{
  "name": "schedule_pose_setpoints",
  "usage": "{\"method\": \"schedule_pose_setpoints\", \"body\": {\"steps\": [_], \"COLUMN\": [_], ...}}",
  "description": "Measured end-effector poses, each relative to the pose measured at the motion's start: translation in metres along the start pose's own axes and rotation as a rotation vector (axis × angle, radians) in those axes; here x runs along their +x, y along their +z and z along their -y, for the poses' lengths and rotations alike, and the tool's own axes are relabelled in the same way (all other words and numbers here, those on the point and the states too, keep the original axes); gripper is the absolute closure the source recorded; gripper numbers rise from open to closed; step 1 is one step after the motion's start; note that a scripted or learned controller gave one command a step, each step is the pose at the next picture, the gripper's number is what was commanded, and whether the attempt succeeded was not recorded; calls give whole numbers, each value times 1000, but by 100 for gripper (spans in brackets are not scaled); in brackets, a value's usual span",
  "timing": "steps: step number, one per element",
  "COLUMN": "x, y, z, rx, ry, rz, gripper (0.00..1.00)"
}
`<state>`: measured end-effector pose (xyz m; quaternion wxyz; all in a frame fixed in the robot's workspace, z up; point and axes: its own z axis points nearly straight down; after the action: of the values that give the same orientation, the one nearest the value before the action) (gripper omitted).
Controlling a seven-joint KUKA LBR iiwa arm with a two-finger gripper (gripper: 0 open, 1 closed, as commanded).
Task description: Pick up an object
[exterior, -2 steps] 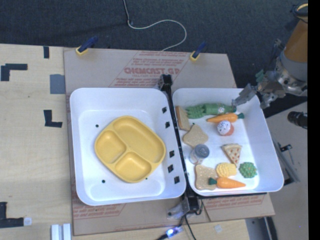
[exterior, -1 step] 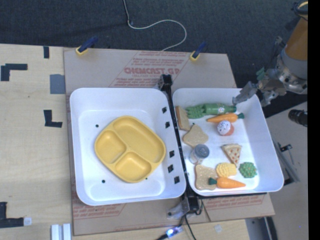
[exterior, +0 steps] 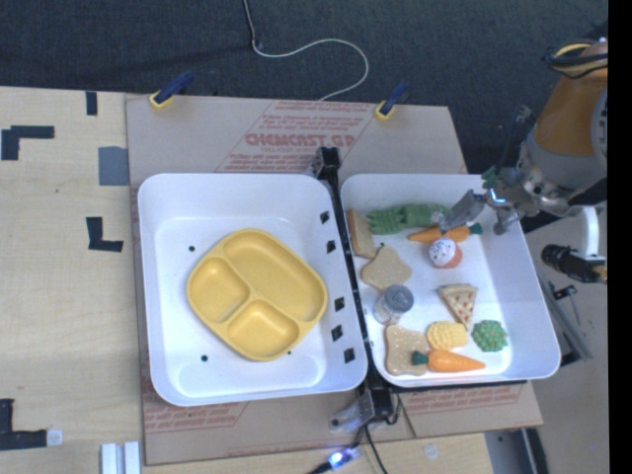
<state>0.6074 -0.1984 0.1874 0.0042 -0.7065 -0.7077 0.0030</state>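
From my remote seat, the arm (exterior: 568, 117) reaches in from the right, its gripper (exterior: 472, 210) low over the far right part of the right bin (exterior: 523, 275). I cannot tell how the tool stands; nothing shows plainly between its tips. It hangs just above a small carrot (exterior: 439, 234) and right beside a green piece (exterior: 400, 217) lying along the bin's far side, though whether it touches either I cannot say.

The right bin is crowded with toy food. A white-and-red ball (exterior: 443, 253) sits just below the small carrot. Toward the divider lie a brown slice (exterior: 357, 233) and a bread slice (exterior: 386, 267), with a clear cup (exterior: 396, 299) just in front of the bread. A wedge (exterior: 458, 301) sits mid-bin. Along the near side I see a second bread slice (exterior: 403, 349), a corn cob (exterior: 446, 336), a broccoli (exterior: 489, 336) and a larger carrot (exterior: 455, 361), the carrot touching the bread and lying just in front of the corn.

The left bin (exterior: 163, 265) holds a yellow tray (exterior: 257, 292) with three compartments, set at a slant near the middle. Both bins rest on a cardboard sheet (exterior: 286, 136) pinned at its far edge by two clamps (exterior: 171, 89), yellow and blue. A white cable (exterior: 316, 49) loops across the dark floor beyond the bench.
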Motion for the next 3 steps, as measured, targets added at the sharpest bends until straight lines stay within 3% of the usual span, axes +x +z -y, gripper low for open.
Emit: {"method": "schedule_pose_setpoints", "body": {"steps": [2, 3], "x": [-7, -7], "y": [107, 94], "z": [3, 2], "rx": [-6, -7], "ry": [-1, -2], "rz": [2, 2], "gripper": [0, 100]}}
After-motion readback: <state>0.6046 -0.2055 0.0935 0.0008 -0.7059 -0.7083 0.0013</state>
